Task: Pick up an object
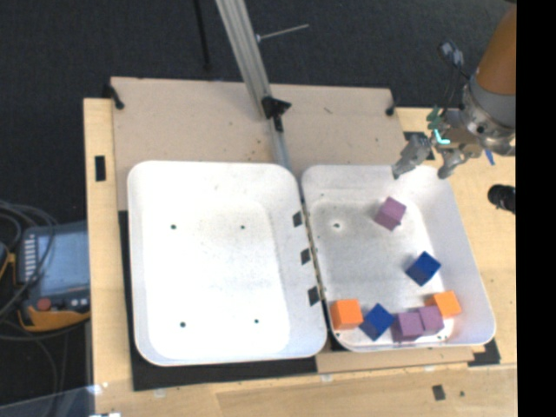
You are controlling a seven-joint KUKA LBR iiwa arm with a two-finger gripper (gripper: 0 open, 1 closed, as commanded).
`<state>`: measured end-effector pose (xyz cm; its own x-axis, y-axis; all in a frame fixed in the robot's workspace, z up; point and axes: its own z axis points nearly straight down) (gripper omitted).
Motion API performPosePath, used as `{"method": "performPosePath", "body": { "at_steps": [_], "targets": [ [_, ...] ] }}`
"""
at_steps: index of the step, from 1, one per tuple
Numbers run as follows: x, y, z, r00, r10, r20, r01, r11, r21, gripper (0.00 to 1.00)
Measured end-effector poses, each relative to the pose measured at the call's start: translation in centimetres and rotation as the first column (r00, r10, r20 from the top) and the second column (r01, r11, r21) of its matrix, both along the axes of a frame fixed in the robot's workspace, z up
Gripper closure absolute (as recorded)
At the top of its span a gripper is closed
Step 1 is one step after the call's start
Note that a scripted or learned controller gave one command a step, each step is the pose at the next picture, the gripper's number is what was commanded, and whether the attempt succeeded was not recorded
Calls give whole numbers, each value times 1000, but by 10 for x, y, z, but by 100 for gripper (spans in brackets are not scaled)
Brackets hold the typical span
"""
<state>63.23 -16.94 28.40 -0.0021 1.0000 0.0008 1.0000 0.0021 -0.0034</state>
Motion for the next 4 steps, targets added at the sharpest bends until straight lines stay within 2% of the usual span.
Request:
{"method": "performPosePath", "body": {
  "at_steps": [1, 2, 4],
  "targets": [
    [1, 0, 3, 1000, 2, 4, -2, 1000, -3, 0],
    [-9, -6, -47, 1000, -3, 0, 3, 1000, -3, 0],
    [-5, -7, -166, 1000, -6, -1, 6, 1000, -2, 0]
  ]
}}
